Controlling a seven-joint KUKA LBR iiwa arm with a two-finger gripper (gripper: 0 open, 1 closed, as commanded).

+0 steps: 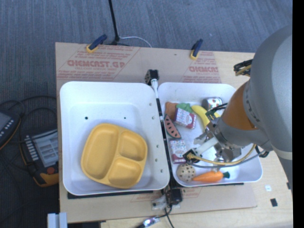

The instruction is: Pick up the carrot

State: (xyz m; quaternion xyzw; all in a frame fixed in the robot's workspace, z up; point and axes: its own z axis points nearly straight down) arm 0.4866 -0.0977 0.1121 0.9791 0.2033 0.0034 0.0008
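Note:
The carrot (208, 177) is orange with a green top pointing right. It lies flat along the front wall of the right bin (247, 175). My gripper (212, 140) hangs over the middle of that bin, a little behind the carrot and apart from it. The grey wrist and orange band (236, 115) above hide much of the gripper. Nothing shows in its grasp.
A beige perforated ball (186, 173) rests just left of the carrot. A small red box (178, 149), a watermelon slice (170, 126), a red packet (185, 115), a banana (201, 115) and a silver can (212, 102) crowd the right bin's back and left. The left bin (76, 99) holds a yellow divided plate (114, 155).

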